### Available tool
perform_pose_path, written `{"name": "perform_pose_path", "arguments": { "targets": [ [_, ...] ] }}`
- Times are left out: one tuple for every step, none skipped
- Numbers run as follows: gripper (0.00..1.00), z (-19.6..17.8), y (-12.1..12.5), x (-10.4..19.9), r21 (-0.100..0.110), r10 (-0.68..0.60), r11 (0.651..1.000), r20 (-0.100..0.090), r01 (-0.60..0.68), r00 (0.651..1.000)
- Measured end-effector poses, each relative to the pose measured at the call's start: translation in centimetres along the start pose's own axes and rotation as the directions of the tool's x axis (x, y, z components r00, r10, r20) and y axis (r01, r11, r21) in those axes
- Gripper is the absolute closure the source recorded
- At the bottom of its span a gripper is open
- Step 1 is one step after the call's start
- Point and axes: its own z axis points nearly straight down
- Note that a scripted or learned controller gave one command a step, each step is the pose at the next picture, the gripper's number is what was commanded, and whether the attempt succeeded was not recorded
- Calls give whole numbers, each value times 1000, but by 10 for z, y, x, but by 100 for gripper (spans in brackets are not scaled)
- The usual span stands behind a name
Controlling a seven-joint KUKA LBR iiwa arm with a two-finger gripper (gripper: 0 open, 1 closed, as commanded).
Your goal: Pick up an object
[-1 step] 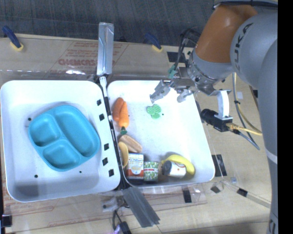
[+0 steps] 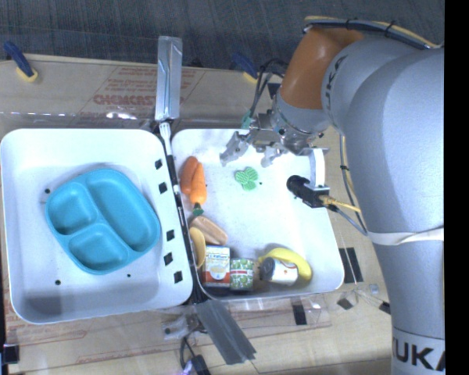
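Cardboard-topped desk carries two bins. Reaching from the right, the end effector hangs spread open, holding nothing, above a green object in the right bin; a blue tray fills the left bin.

Grey arm bent low, hand spread open

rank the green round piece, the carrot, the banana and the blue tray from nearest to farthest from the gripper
Seen from the camera view, gripper over the right bin's far side:
1. green round piece, just below the gripper.
2. carrot, by the divider to the left.
3. banana, near corner of the right bin.
4. blue tray, in the left bin.
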Motion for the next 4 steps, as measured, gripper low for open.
{"name": "perform_pose_path", "arguments": {
  "targets": [
    [0,69,10,36,-6,-279,960,7,279,960],
    [100,60,11,38,-5,-283,959,5,283,959],
    [0,61,11,38,-5,-283,959,5,283,959],
    [0,71,-41,24,-6,-312,950,3,312,950]
  ]
}}
